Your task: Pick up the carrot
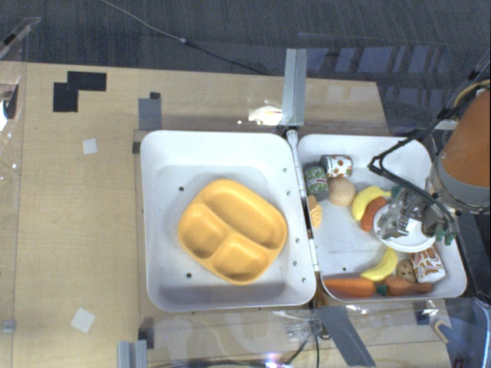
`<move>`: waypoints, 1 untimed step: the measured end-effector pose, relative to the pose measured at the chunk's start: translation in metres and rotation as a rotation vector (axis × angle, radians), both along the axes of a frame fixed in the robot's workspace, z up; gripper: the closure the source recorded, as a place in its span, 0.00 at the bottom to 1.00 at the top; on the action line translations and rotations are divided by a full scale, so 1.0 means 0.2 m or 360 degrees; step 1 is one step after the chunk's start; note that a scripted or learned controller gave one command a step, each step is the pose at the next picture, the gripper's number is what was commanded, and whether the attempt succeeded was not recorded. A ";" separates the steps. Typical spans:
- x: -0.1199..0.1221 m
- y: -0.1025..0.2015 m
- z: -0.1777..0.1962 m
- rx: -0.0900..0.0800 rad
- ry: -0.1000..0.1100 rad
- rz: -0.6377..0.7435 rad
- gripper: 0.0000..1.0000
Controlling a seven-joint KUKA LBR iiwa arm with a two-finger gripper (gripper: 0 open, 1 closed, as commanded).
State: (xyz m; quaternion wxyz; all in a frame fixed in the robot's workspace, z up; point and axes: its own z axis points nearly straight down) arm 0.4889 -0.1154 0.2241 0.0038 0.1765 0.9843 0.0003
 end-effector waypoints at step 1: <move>0.00 -0.10 0.02 0.0001 0.0001 -0.0264 1.00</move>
